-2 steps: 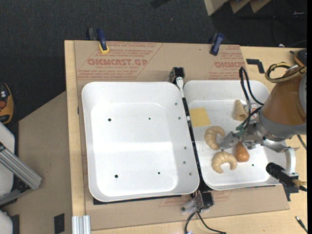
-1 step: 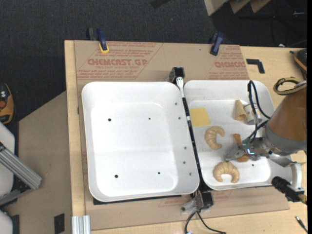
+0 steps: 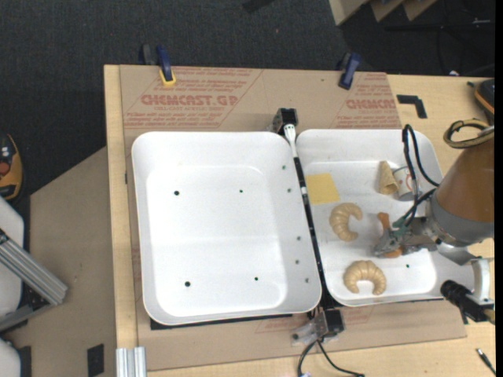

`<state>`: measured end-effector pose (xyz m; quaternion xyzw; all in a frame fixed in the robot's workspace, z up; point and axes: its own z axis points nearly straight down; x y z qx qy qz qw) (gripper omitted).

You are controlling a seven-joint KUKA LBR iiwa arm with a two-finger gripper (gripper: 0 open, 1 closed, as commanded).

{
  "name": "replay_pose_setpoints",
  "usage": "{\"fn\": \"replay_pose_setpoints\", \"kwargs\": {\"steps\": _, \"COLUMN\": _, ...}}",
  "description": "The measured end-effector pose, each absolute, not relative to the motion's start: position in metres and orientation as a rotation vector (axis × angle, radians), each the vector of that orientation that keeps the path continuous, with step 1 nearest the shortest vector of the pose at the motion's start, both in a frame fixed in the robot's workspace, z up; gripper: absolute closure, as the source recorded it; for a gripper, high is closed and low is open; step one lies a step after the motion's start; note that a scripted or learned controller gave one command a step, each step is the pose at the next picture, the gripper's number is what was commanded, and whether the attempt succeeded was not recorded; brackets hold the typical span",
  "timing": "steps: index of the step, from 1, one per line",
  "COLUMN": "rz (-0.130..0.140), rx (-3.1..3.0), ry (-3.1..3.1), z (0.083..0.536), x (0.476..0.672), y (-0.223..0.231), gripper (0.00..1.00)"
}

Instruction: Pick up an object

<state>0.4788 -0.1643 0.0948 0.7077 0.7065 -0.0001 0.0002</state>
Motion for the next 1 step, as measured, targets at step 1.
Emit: {"fn": "replay_pose_setpoints", "kwargs": {"steps": 1, "rz": 0.014, "rx": 2.203, "ry": 2.228, "z": 0.1987, "x": 0.5046, "y": -0.0653, "gripper": 1.0}}
